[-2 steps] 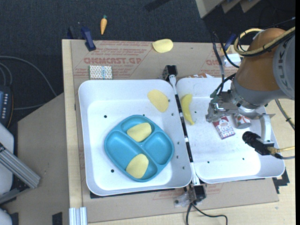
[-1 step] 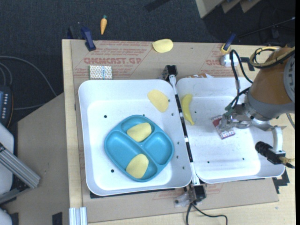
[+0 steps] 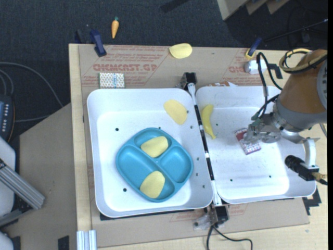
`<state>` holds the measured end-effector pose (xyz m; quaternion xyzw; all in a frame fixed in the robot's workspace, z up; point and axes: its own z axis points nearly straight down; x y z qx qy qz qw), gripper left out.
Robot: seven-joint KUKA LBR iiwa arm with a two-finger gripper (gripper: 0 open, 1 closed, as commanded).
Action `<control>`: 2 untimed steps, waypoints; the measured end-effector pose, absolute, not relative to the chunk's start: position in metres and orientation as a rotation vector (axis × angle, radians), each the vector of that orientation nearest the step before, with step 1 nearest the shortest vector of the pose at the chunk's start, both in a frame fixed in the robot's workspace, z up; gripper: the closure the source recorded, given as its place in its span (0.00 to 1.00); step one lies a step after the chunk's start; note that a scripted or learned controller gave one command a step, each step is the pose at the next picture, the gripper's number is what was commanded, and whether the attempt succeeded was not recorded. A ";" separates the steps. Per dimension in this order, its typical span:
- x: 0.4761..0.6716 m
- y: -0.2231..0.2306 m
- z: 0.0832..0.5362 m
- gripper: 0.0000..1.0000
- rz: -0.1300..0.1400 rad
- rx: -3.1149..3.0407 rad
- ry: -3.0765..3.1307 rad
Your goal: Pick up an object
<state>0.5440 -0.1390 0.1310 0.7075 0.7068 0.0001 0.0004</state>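
My gripper [image 3: 254, 135] hangs low in the right bin [image 3: 250, 189], right over a small red and white packet [image 3: 250, 145] that lies on the bin floor. The packet's upper edge is tucked under the gripper, and I cannot make out whether it is touched. A yellow banana-shaped piece [image 3: 208, 120] lies against the right bin's left wall. In the left bin [image 3: 104, 139] a blue divided plate [image 3: 171, 163] carries two yellow pieces [image 3: 154, 146] [image 3: 153, 183]. Another yellow piece [image 3: 176, 111] lies on that bin's floor, above the plate.
On the bench behind the bins lie a yellow oval piece [image 3: 180, 50] and a small patterned packet [image 3: 112, 79]. A blue clamp [image 3: 97, 42] sits at the back left, another [image 3: 254, 47] at the back right. A tiny carrot [image 3: 115, 27] lies on the dark floor.
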 end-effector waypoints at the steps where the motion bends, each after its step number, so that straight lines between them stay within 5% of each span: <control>1: 0.544 -0.139 0.131 0.00 0.000 2.222 2.221; 2: 0.535 -0.158 0.084 0.00 -0.002 2.224 2.222</control>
